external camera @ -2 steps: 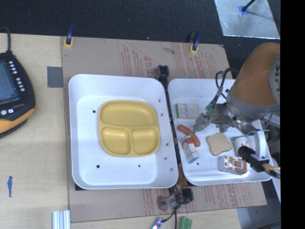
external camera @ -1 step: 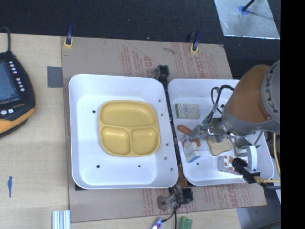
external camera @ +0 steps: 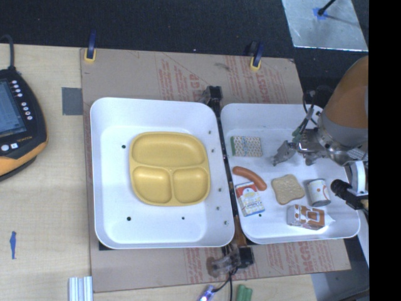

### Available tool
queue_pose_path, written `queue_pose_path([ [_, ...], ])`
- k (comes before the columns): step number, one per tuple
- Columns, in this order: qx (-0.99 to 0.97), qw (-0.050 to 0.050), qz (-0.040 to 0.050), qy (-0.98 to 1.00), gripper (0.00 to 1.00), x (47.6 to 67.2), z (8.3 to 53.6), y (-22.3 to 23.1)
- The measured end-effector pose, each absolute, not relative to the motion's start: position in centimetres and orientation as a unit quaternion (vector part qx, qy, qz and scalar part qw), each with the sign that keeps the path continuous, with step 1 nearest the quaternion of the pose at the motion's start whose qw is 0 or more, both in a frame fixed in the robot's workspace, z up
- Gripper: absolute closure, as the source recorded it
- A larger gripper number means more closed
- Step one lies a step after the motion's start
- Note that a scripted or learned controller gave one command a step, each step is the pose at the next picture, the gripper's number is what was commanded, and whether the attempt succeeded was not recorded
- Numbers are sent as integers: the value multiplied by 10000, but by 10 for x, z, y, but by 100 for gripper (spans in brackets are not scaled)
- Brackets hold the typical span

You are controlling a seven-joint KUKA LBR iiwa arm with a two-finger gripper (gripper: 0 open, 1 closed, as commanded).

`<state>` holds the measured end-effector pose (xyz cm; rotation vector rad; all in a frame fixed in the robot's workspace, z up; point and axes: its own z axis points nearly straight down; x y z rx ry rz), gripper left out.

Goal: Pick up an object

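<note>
The gripper [external camera: 289, 152] hangs spread and empty over the right bin [external camera: 276, 229], so we're at the approach, with the hot dog [external camera: 250, 177] and bread slice [external camera: 287, 188] just below it, and next it needs to drop squarely onto one.

Two bins [external camera: 100, 168], one plate [external camera: 169, 168], six small items [external camera: 250, 177].

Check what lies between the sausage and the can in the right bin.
In the camera view, a slice of bread lies between the sausage and the can, apart from both.
</note>
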<state>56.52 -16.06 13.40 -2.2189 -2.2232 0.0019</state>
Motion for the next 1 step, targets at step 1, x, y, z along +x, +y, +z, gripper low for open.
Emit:
queue_pose_path([
  [1,-7047,40,7,-7095,0,488,94,-169],
])
